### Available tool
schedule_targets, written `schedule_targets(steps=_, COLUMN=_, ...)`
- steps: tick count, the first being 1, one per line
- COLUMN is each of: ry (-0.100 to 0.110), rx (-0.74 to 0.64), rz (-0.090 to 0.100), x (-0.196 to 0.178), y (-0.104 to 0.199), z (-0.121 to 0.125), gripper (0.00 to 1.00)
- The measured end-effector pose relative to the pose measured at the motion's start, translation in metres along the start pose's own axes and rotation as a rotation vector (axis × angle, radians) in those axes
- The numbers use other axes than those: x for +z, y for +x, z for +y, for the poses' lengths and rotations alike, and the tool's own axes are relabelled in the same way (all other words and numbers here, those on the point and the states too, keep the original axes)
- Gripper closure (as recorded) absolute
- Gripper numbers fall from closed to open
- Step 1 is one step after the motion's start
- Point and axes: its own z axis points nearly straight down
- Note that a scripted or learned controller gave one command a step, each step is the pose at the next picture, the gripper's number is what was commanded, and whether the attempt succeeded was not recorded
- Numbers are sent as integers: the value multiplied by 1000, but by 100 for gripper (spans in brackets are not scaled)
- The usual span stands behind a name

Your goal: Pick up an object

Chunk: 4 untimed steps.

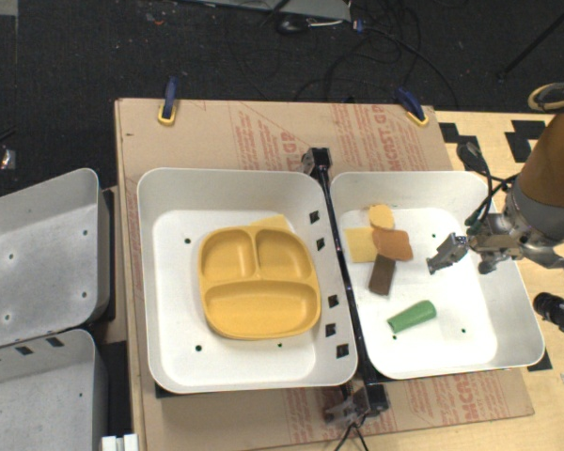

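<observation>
I start from the cardboard-covered surface, which carries two shallow white bins side by side. The left white bin holds a yellow plastic divided tray, with a pale yellow flat piece poking out at its upper edge. The right white bin is where I am working.

The grey arm with its orange band reaches in from the right of the view, and its end effector sits over the right bin, pointing left. I see two dark fingertips there with a small gap and nothing between them, so I read it as parted narrowly and carrying nothing.

My candidates lie to the left of the end effector. Nearest the divider is a cluster: a pale yellow block, an orange rounded piece above it, a tan-brown flat piece overlapping it, and a dark brown stick hanging below. These touch one another, which I judge makes a clean grasp awkward.

The green plastic cylinder lies alone, down and to the left of the end effector, well apart from the cluster. Its long axis runs from lower left to upper right. I would take it, closing across its short side.
</observation>
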Motion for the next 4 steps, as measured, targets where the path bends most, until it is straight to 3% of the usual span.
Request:
schedule_targets(steps=1, ry=-14, rx=-4, rz=-3, x=-8, y=1, z=3, gripper=0)
schedule_targets(steps=3, ry=-10, rx=-1, rz=-2, x=102, y=-9, z=18, gripper=0)
schedule_targets(steps=4, ry=-13, rx=-1, rz=-2, x=106, y=-9, z=18, gripper=0)
